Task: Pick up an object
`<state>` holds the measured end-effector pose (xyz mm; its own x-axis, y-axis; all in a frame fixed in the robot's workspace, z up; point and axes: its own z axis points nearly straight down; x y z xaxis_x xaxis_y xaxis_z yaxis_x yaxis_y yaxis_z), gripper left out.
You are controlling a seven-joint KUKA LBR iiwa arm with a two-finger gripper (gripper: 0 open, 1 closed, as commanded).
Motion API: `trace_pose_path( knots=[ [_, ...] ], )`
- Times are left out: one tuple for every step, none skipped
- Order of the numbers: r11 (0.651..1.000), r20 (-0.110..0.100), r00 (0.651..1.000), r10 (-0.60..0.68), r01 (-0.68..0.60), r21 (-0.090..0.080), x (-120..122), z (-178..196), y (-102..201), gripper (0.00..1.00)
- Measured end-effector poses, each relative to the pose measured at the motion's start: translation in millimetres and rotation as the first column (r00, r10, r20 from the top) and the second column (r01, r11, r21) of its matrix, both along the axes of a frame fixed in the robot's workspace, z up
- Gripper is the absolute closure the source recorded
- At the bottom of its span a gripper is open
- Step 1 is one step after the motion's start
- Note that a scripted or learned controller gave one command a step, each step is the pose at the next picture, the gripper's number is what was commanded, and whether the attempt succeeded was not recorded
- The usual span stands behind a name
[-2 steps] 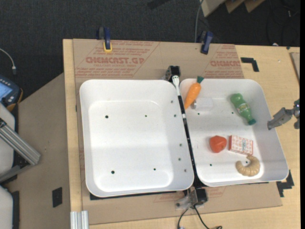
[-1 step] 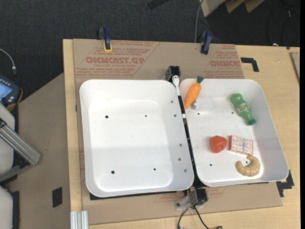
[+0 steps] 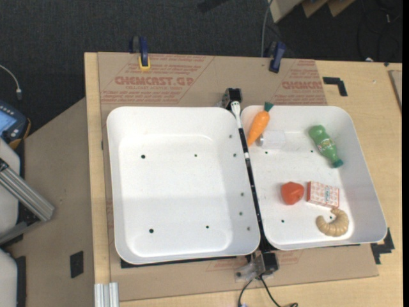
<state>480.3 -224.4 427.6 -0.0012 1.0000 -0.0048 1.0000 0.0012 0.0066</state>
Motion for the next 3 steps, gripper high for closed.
trace_pose_path(
  knots=[
    [1.0, 0.004, 1.0, 0.007, -0.007, 0.003, 4.4, 55.8, 70.1, 1.0],
    [1.0, -0.004, 1.0, 0.0, 0.001, 0.003, 3.4, 52.2, 66.3, 0.0],
    [1.0, -0.004, 1.0, -0.001, 0.001, 0.003, 3.4, 52.2, 66.3, 0.0]
  ],
)
